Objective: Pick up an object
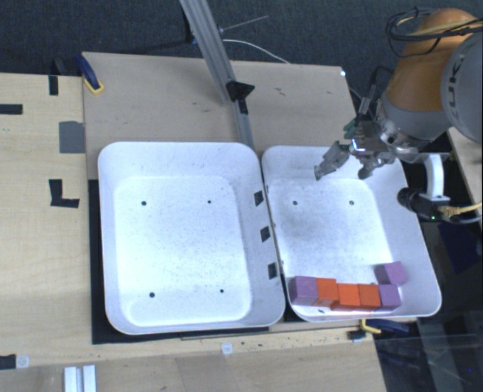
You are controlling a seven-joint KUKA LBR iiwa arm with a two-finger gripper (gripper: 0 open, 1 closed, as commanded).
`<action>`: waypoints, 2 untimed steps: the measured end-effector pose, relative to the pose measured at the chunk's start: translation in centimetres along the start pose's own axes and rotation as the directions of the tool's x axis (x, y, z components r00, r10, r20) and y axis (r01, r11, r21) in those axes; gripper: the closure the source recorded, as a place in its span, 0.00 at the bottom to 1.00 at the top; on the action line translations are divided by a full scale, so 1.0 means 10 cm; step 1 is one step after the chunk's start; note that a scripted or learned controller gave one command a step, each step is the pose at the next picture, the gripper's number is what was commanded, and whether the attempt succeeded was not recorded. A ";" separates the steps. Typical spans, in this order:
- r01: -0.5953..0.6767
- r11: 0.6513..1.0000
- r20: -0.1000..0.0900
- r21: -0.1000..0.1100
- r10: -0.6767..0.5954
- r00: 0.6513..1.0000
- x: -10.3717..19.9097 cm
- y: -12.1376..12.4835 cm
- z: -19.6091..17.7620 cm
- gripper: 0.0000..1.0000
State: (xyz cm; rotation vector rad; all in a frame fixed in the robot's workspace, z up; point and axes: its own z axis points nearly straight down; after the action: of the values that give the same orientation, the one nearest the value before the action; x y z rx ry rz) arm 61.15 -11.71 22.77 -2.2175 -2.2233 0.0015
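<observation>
The gripper (pixel 346 163) is seen at the upper edge of the right bin (pixel 421 256), right of centre in the frame; its fingers look spread apart and nothing is held between them. The blocks are packed in a row along the bin's lower wall, at the lower right: a purple block (pixel 305 289), orange blocks (pixel 347 293) and a second purple block (pixel 391 274) raised at the end. A descent well clear of the wall is advised, and the raised end block is judged the easiest to straddle.
</observation>
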 end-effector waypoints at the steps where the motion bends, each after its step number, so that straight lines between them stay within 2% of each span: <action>1: -0.002 1.000 -0.002 0.009 0.003 1.000 0.31 -0.76 0.38 0.00; 2: -0.003 1.000 0.001 0.006 0.003 1.000 0.13 -0.59 0.97 0.00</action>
State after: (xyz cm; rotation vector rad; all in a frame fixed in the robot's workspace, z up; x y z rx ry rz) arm 55.27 -10.42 13.06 -2.2185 -2.2176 0.0090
